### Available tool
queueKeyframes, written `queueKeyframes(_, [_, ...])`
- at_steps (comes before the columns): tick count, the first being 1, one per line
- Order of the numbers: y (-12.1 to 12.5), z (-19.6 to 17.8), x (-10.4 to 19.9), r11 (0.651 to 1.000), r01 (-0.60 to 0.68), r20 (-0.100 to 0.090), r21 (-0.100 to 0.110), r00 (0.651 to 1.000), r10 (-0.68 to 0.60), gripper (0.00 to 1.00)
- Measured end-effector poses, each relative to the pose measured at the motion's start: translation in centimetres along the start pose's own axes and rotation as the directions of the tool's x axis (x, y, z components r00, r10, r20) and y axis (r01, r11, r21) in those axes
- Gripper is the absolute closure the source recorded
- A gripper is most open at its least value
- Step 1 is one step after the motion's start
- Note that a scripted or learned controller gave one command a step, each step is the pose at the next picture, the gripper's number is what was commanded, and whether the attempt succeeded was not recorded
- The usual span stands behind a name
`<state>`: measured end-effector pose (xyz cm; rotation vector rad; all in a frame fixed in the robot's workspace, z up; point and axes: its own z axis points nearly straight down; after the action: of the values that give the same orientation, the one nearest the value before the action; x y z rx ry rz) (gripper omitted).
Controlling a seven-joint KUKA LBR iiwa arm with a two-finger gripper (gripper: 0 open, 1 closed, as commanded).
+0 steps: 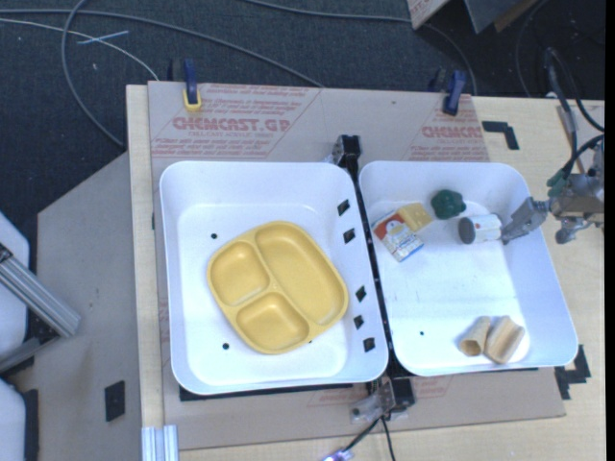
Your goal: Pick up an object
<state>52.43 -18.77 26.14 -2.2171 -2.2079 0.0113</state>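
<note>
The right bin [538, 286] holds several small objects. A red, white and blue carton [398, 237] lies at its upper left, with a yellow block [415, 216] touching it. A dark green lump [447, 203] sits just right of those. Beside it lies a white cylinder with a grey end [478, 229]. A tan, bread-like piece [492, 338] rests near the front right corner. My gripper [520, 222] reaches in over the bin's right rim, its tip just right of the white cylinder. Nothing visibly sits in its grasp.
The left bin [183, 257] carries a yellow divided plate [277, 286]. A black divider with clips [363, 257] runs between the bins. Blue clamps [191, 84] [453, 92] hold the board at the back. Cables [577, 113] hang near the arm at the right.
</note>
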Motion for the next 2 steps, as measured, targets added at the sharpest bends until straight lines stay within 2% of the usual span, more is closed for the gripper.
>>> queueKeyframes(1, [0.2, -0.7, 0.1, 1.0, 0.005, 0.003, -0.013, 1.0, -0.005, 0.0])
queueKeyframes(2, [0.0, 3.7, -0.6, 1.0, 0.004, 0.002, -0.011, 1.0, -0.004, 0.0])
